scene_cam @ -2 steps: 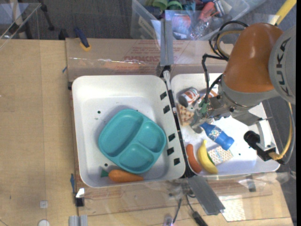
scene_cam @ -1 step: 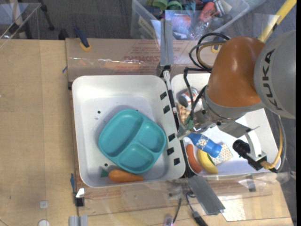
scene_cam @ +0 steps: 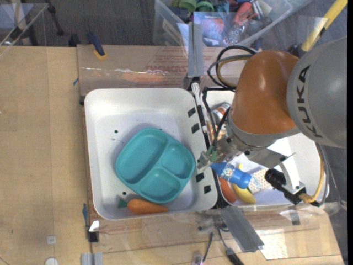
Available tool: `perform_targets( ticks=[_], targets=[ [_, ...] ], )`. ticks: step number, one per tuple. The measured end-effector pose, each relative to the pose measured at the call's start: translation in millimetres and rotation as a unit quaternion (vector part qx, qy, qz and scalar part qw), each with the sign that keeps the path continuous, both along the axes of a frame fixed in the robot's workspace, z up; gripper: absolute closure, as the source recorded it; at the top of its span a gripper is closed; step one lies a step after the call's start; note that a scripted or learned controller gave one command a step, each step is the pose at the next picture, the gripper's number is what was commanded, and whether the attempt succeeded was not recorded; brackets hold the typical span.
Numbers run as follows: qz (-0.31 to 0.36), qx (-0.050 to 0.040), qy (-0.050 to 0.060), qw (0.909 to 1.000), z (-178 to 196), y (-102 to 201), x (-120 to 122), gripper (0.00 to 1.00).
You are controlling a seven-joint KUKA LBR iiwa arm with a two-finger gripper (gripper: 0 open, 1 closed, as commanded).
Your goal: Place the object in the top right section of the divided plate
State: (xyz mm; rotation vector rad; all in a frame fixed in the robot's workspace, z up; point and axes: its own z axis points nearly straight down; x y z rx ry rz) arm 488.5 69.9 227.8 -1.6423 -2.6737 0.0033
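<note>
Arm's hunched over the right bin [scene_cam: 309, 203] w/ the toy pile [scene_cam: 238, 180], prob picking one; can't tell the tool's state (wrist blocks it). Teal divided plate [scene_cam: 155, 165] waits in left bin [scene_cam: 105, 120].

A teal divided plate [scene_cam: 155, 164] with three sections lies flat in the left white bin [scene_cam: 105, 120], turned at an angle, toward the bin's front right. An orange carrot [scene_cam: 146, 206] lies just beside its front edge, along the bin's front wall.
</note>
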Motion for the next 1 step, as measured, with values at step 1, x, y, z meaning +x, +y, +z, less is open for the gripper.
perform_targets(
  ticks=[1],
  targets=[
    [-0.009,-0.0002,-0.002,1.0,-13.1,39.1,36.2,1.0]
  ],
)
